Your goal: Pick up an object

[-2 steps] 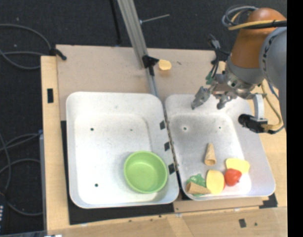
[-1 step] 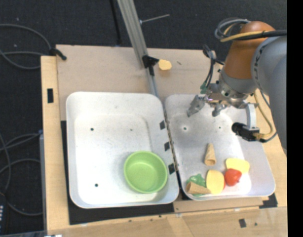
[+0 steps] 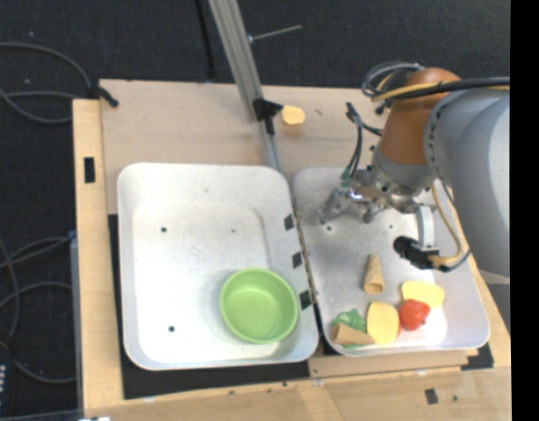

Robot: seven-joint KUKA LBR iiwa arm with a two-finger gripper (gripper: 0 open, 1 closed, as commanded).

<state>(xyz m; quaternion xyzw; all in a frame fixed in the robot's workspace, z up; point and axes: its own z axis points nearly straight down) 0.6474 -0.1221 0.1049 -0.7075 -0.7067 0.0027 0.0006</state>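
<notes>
One gripper [image 3: 333, 210] (nothing held) — above right bin [image 3: 340, 261].

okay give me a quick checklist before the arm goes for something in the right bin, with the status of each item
1. Targets present: ok. Cone, yellow pieces, red piece lie in the right bin.
2. Gripper over right bin: ok, at its upper part, away from the pile.
3. Gripper holding nothing: cannot tell.
4. Targets separated: not ok. Red and yellow pieces touch; the cone lies apart.
5. Green bowl out of the way: ok, in the left bin.
</notes>
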